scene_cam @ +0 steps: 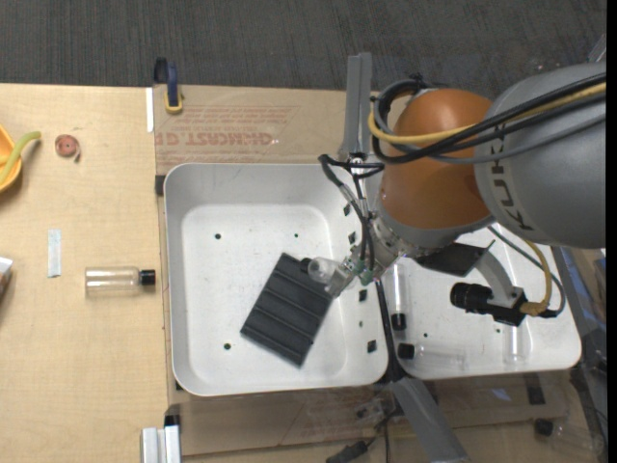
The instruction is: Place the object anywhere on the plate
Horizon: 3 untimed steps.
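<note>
A black ribbed rectangular plate [287, 309] lies tilted on the floor of the left bin [193, 220]. My gripper [337, 274] hangs just past the plate's upper right corner, low over the bin, under the arm's orange band [434, 157]. A small grey object [312, 266] sits right at the gripper's tip, by that corner of the plate. Whether the gripper holds it is too small and blurred to make out.
The right bin [540, 355] lies under the arm, with a black cylinder on a yellow cable [477, 298] above it. On the bench to the left lie a clear bottle [118, 278], a white strip [54, 254], a red disc [66, 145] and a yellow item [10, 157].
</note>
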### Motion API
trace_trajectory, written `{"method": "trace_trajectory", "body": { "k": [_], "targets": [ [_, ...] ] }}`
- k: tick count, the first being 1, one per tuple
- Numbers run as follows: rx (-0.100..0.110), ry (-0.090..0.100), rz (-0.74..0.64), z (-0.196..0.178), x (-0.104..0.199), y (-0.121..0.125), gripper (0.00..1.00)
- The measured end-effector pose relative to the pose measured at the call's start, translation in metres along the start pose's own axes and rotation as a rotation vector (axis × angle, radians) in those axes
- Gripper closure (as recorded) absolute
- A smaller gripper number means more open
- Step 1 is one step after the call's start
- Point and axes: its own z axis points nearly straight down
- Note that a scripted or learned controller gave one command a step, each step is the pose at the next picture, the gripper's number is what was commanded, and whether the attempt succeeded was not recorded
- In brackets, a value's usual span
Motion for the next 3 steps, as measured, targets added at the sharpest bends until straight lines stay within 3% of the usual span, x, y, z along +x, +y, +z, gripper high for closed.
{"method": "trace_trajectory", "body": {
  "k": [1,2,3],
  "targets": [
    [-0.004,-0.004,-0.155,-0.073,-0.033,0.107,1.0],
    [-0.001,-0.002,-0.158,0.041,0.046,0.128,1.0],
    [-0.005,-0.006,-0.311,-0.038,-0.016,0.187,1.0]
  ]
}}
